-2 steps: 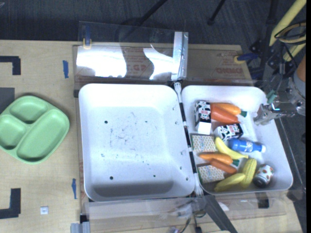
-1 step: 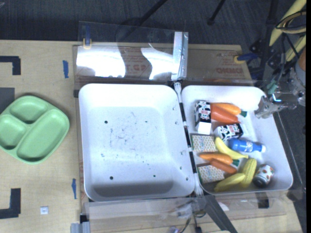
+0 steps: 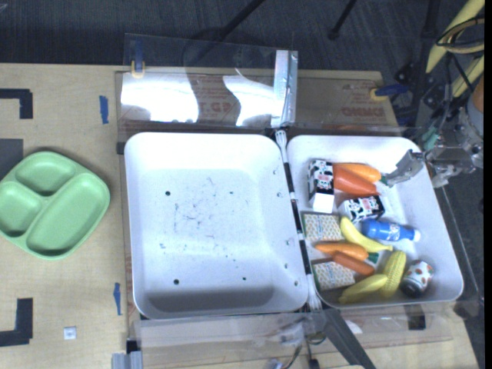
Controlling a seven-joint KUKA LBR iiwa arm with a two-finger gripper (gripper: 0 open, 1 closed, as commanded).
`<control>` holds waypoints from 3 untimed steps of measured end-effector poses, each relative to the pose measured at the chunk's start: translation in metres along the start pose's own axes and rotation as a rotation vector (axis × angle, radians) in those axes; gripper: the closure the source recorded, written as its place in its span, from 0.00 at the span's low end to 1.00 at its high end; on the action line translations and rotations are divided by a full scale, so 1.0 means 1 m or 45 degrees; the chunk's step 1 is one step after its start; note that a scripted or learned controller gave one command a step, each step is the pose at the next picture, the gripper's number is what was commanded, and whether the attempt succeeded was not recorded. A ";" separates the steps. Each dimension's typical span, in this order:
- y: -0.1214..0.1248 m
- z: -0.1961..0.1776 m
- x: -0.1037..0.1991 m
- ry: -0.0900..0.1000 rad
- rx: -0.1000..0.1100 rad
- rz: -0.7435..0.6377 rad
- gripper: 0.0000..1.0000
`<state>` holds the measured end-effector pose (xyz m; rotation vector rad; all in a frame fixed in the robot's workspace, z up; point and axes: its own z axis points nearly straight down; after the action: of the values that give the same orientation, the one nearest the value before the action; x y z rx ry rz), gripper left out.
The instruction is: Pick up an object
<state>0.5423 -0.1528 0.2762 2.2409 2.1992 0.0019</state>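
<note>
So over on the far left there's a green divided plate (image 3: 51, 204) sitting on the bench, then the left bin (image 3: 207, 221), then the right bin (image 3: 446, 241) where all the toy food is piled. The orange carrot (image 3: 356, 177) up top looks like the easy pick: light, hard plastic, probably a bit slippery, so I'd pinch it across the fat middle. The gripper (image 3: 406, 165) hangs just right of it, can't tell its state from here.

At the right edge of the frame, the gripper (image 3: 415, 164) is grey metal with a pale, slanted finger; yellow and black cables loop above it at upper right.
</note>
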 end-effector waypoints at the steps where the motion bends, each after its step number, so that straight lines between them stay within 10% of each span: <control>1: 0.069 0.106 -0.021 0.000 -0.001 -0.510 0.00; 2: 0.095 0.051 -0.064 -0.003 -0.004 -0.540 0.00; 3: 0.101 0.138 -0.034 0.001 0.001 -0.689 0.00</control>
<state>0.6431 -0.1892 0.1389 1.5725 2.7185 0.0013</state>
